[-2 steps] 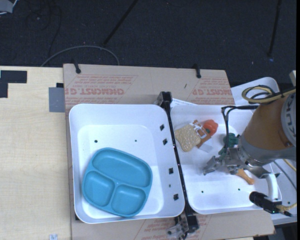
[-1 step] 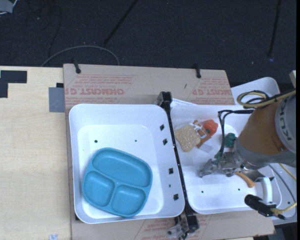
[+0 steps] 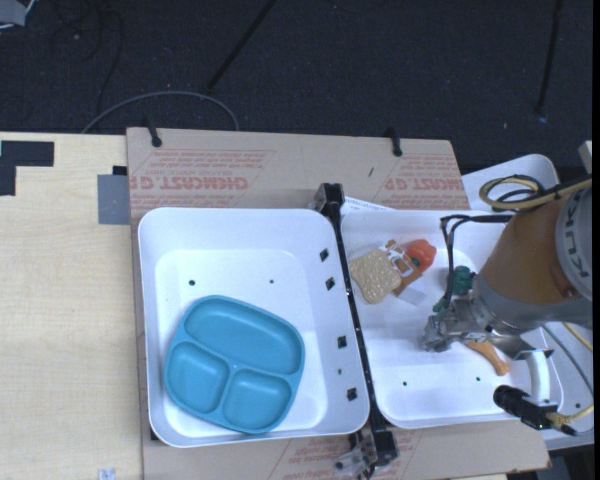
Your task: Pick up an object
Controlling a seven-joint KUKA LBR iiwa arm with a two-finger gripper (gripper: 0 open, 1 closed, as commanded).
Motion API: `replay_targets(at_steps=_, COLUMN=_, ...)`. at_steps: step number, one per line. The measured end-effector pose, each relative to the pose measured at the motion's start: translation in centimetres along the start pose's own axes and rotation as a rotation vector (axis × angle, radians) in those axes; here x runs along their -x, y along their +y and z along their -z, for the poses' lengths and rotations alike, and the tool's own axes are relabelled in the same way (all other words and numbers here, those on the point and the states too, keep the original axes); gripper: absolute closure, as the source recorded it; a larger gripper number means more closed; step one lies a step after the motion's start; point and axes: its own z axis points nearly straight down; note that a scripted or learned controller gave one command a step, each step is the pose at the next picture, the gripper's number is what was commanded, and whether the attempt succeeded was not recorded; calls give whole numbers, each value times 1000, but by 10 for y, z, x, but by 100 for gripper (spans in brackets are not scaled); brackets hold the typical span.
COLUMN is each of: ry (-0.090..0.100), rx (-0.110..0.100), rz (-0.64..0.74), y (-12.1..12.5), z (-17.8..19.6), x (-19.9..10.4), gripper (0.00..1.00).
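A blue divided plate (image 3: 235,364) is seen lying in the left bin (image 3: 180,233). In the right bin (image 3: 420,408), a tan sponge (image 3: 373,275) and an orange toy (image 3: 417,257) are set touching, while the gripper (image 3: 440,333) is lowered near an orange-handled tool (image 3: 488,353).

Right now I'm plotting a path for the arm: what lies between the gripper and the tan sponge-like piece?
In the camera view, bare white bin floor separates the gripper from the tan sponge-like piece. An orange toy sits just beyond that line.
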Motion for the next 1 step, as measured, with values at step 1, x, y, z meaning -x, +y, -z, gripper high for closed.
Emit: replay_targets(at_steps=1, ry=-2, rx=3, rz=3, y=-3, z=61, x=6, gripper=100)
